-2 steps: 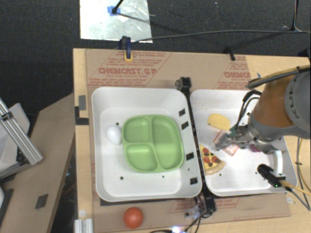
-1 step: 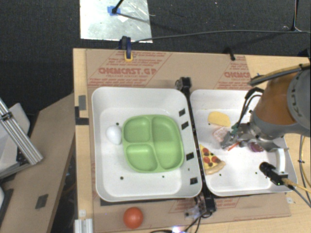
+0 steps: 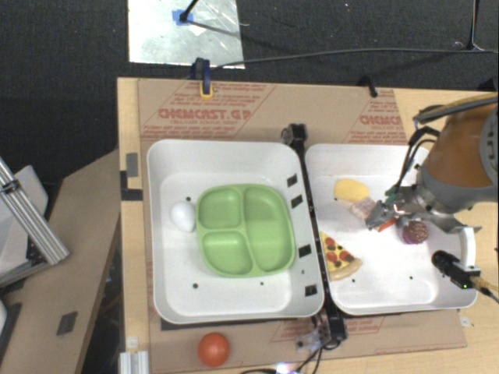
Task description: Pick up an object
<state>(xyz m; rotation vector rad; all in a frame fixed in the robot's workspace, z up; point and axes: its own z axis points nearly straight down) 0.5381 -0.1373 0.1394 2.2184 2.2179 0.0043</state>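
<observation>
My gripper (image 3: 383, 218) hangs low over the middle of the right bin (image 3: 390, 291), reaching in from the right. Just left of it lies a small pink object (image 3: 361, 209), touching or nearly touching the gripper tip. A yellow piece of toy food (image 3: 351, 188) sits behind the pink object. A dark red round object (image 3: 415, 231) lies just right of the gripper, under the wrist. A pizza slice toy (image 3: 341, 259) rests by the bin's left wall. A bit of red shows at the gripper tip; what it is cannot be made out.
The left bin (image 3: 168, 287) holds a green divided plate (image 3: 244, 230) and a white egg (image 3: 182, 215) beside it. An orange ball (image 3: 213, 349) lies on the bench in front of the bins. A central divider (image 3: 308, 209) separates the two bins.
</observation>
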